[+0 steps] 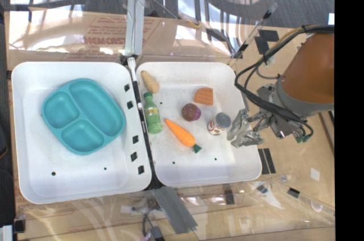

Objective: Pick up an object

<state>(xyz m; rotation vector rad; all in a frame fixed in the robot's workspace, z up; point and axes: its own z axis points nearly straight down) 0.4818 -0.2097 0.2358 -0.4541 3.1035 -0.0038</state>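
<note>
The right bin (170, 169) holds a carrot (181, 133), a green bottle (152, 113), a tan bread-like piece (151, 82), an orange waffle-like piece (204, 96), a dark purple ball (191, 112) and a small tin can (218, 123) lying on its side. My gripper (241, 133) hangs over the bin's right edge, just right of the can. Its fingers stand open with nothing between them.
In the left bin (34, 177) lies a teal divided plate (83, 115). A ridge with black clips (136, 132) separates the bins. Black cables (256, 72) loop above the wrist at the right. Clear plastic sheeting lies behind the bins.
</note>
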